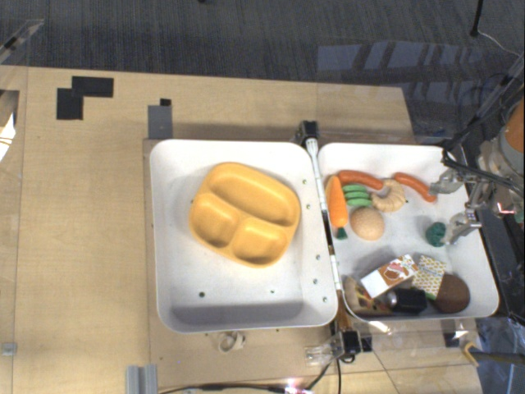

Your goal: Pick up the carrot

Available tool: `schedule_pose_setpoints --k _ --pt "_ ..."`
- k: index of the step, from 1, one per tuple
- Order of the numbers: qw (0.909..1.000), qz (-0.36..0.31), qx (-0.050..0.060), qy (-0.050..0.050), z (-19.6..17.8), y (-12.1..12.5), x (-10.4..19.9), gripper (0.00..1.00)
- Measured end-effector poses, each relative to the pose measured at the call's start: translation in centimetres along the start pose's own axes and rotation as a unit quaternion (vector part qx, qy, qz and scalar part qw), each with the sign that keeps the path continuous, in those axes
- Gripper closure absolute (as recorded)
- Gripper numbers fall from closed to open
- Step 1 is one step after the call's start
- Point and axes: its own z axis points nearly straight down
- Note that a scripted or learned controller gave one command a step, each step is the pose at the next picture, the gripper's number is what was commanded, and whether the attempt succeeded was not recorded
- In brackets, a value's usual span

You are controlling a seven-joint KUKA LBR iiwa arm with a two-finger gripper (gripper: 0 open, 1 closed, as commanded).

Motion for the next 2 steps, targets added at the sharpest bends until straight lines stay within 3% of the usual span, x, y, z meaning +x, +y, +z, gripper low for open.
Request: schedule_pose_setpoints --k 1,2 --pt "0.9862 0.165 -0.002 0.001 6.0 7.2 -0.7 0.00" --pt "0.9918 0.128 -0.001 -0.006 12.0 10.5 -7.1 0.00"
